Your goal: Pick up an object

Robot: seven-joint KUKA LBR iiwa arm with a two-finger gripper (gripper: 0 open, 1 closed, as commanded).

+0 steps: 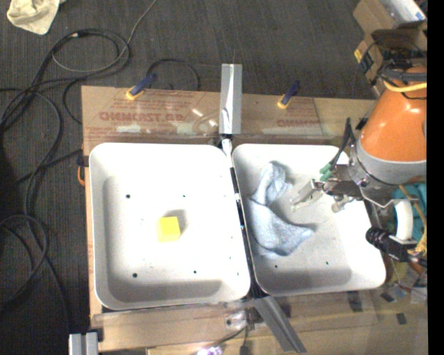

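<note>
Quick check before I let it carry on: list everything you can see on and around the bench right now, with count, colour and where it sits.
bins: two, white, side by side on the bench.
block: one, yellow, middle of the left bin.
cloth: one, pale blue, crumpled, left half of the right bin.
board: one, brown, under the bins.
clamps: two, blue and yellow, on the board's far edge.
metal post: one, silver, behind the gap between the bins.
cables: several, black, on the dark floor at left.
rag: one, cream, top left corner of the floor.
arm: one, grey and orange, reaching from the right.
tool: one, over the right bin, beside the cloth.
</note>
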